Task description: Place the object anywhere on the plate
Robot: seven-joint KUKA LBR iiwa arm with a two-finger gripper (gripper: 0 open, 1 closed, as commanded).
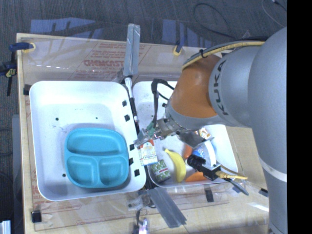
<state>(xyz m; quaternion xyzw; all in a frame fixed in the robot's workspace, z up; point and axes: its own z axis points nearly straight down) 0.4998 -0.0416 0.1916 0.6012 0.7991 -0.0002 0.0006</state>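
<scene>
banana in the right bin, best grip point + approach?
Judging from the camera view: take the banana across its thick middle, coming from above. It lies curved among other items, with a small printed pack close on its left and an orange piece at its lower right, so a side approach looks crowded. Set the claw across the curve's short width.

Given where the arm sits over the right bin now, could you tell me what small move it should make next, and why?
Probably a short descent toward the banana. The blue plate in the left bin carries nothing yet, while the banana, a small packet and other items lie in the right bin. The gripper hangs over that pile, and I cannot see anything held in it, so a pick seems to come first.
</scene>
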